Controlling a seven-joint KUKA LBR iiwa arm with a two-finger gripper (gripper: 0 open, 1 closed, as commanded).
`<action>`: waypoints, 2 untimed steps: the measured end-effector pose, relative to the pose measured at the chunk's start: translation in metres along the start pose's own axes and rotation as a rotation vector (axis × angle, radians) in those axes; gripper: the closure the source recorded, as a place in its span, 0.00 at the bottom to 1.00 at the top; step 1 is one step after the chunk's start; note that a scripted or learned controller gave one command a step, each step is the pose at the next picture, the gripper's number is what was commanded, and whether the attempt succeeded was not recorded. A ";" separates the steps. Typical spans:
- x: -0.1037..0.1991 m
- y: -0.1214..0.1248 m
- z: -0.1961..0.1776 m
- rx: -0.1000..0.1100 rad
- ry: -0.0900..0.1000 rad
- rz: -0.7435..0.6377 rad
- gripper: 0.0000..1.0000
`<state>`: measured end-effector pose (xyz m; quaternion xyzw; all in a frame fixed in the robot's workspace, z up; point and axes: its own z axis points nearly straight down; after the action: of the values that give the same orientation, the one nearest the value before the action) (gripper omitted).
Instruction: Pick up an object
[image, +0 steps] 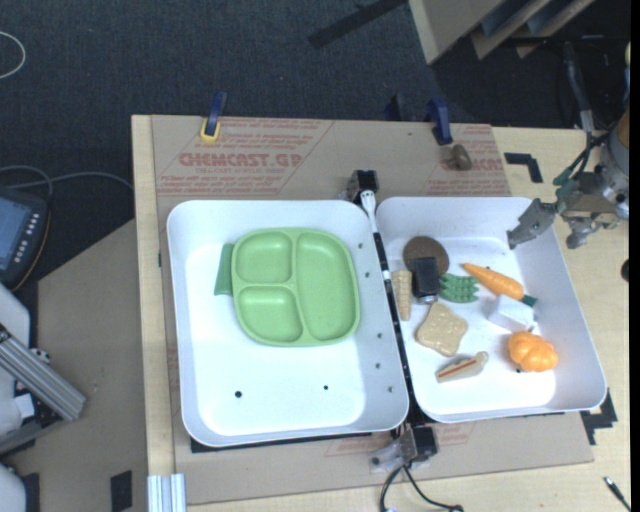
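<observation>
The right bin holds several toy foods: an orange carrot, an orange pumpkin, a tan cracker, a small hot dog, a corn cob, a brown disc with a black block on it, and a green piece. My gripper hangs over the bin's far right corner, up and to the right of the carrot. Its fingers are spread open with nothing between them.
The left bin holds a green divided plate. A small white block lies between the carrot and the pumpkin. Clamps stand on the bench's back edge. The arm enters from the right edge.
</observation>
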<state>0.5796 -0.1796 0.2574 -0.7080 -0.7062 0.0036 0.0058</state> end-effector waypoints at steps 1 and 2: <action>0.000 0.002 -0.007 -0.013 -0.003 -0.003 0.00; -0.001 0.004 0.056 -0.006 -0.001 -0.002 0.00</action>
<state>0.5833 -0.1807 0.2010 -0.7071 -0.7071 0.0018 0.0032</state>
